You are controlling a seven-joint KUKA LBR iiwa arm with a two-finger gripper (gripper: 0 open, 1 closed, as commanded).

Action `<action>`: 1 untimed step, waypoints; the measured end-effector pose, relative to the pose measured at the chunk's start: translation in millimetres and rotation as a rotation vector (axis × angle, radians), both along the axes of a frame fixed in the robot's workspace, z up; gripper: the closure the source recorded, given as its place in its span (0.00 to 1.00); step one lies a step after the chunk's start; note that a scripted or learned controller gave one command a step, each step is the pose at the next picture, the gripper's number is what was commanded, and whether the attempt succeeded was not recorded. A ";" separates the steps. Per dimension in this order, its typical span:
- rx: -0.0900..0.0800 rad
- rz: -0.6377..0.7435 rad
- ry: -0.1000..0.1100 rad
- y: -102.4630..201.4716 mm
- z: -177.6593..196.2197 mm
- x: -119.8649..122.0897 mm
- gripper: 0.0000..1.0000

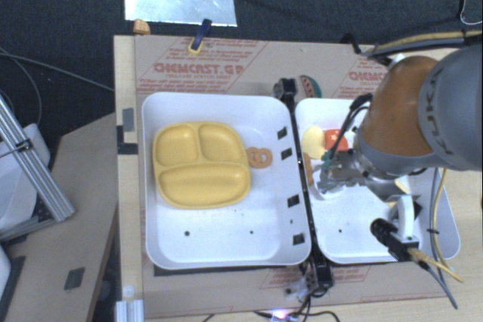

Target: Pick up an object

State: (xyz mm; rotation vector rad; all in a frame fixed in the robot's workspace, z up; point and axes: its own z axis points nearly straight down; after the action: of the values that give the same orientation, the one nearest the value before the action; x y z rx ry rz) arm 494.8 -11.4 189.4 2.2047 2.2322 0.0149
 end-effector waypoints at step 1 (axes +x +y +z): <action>0.000 0.000 0.006 75.3 -5.1 33.0 1.00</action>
State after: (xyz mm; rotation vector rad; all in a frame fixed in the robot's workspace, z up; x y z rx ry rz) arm 527.8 63.9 184.4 2.2074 2.2348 0.0082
